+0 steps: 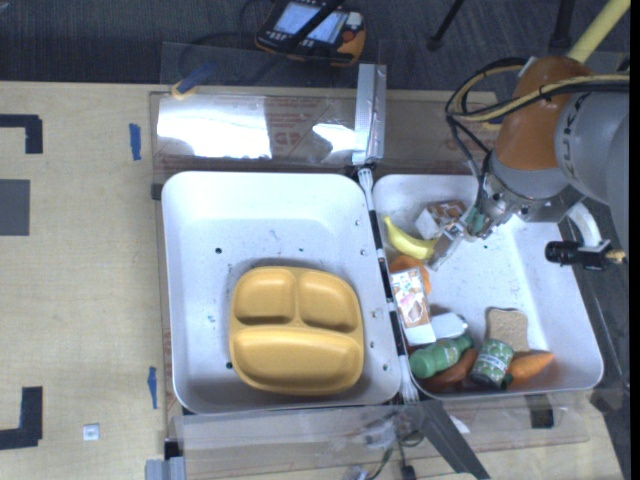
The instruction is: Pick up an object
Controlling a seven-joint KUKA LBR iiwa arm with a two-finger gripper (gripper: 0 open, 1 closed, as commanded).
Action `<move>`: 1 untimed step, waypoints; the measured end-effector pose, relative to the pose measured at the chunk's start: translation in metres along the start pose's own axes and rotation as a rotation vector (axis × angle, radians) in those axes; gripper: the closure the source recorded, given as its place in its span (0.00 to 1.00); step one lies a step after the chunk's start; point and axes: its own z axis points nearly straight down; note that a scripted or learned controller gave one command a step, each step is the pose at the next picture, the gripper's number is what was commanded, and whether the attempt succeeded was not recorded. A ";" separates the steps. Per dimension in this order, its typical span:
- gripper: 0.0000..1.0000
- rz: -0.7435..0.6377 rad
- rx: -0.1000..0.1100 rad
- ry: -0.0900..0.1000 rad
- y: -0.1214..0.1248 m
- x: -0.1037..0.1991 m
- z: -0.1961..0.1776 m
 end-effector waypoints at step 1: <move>1.00 0.001 -0.013 -0.024 0.000 -0.006 -0.013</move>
